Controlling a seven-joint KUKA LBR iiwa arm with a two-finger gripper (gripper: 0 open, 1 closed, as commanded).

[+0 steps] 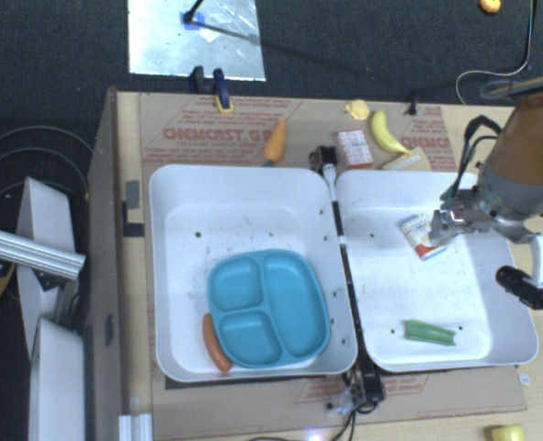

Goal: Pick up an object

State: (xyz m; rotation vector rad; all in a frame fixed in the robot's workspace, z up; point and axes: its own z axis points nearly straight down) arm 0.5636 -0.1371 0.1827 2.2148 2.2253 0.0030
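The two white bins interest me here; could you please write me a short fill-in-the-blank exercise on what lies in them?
1. The blue divided tray lies in the ____ bin.
2. The orange sausage lies beside the tray's ____ edge.
3. The long object in the right bin is ____ in colour.
4. The gripper hangs over the small ____ and red packet.

Missing words: left; left; green; white

The grey arm with its orange band (533, 150) runs off the right edge. Its two-finger gripper (444, 220) covers part of a small white-and-red packet (418, 235), whose print is too small to read. A yellow object (507, 433) is cut by the bottom edge. The orange sausage-shaped piece (215, 343) is partly tucked under the blue divided tray (266, 306).
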